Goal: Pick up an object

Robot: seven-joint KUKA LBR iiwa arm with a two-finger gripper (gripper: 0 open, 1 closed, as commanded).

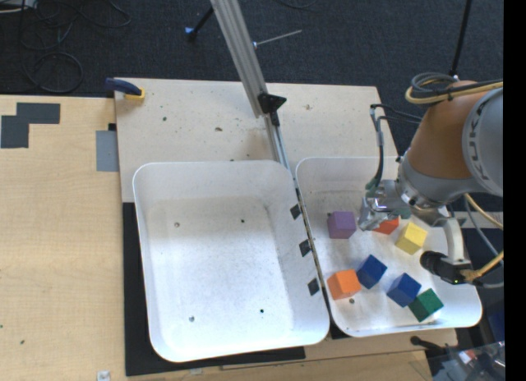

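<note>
Seven blocks lie in the right bin [316,176], and my end effector [380,211] sits low among them, just at the red block [388,225]. Whether it is parted or closed I cannot tell; the wrist housing hides that detail.

Findings on the step in hand: the red block appears the nearest candidate, touching or nearly under my tool. The yellow block [412,237] sits just at its 4 o'clock and the purple block [341,224] near its 9 o'clock. I judge a clean grasp needs a straight vertical descent centred on one block alone, closing across flat faces, then a slow lift. Crowding from the yellow neighbour is the chief risk of a nudge or double catch.

Further stock: an orange block [343,283] and a blue block [371,272] at 6 o'clock of the purple one, a second blue block [403,288] and a green block [426,303] toward 5 o'clock.

Surface and room: the left bin [164,207] adjoins at 9 o'clock. Both rest on a pale speckled worktop [197,117]. A metal rail [242,43] slants from 12 o'clock. Dark carpet [345,10] with cables lies beyond.
</note>
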